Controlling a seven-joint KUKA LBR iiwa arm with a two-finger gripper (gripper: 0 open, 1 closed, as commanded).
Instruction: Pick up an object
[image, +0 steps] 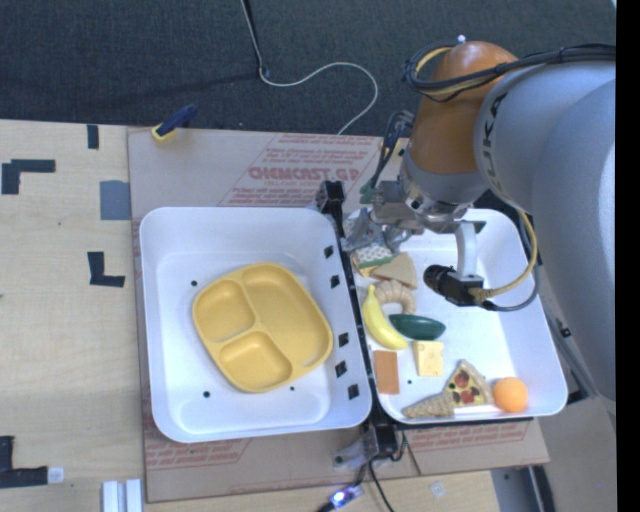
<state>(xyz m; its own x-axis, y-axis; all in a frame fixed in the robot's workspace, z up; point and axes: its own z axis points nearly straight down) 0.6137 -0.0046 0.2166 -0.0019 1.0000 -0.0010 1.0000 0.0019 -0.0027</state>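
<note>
Cardboard (290, 170) left of my hand (385, 228) reads "CHEMCAST". Hand over sandwich (392, 268); opening, grip: cannot tell.

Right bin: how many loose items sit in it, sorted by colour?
Yellow: 2, banana, cheese square
Orange: 2, orange fruit, orange slab
Green: 1, dark green piece
Tan or mixed: 4, sandwich, pretzel ring, pizza slice, cone
Total: 9

my own arm (530, 130) blocks the right bin's (535, 340) far corner, and my gripper (385, 232) fingers are too cluttered to read
</note>
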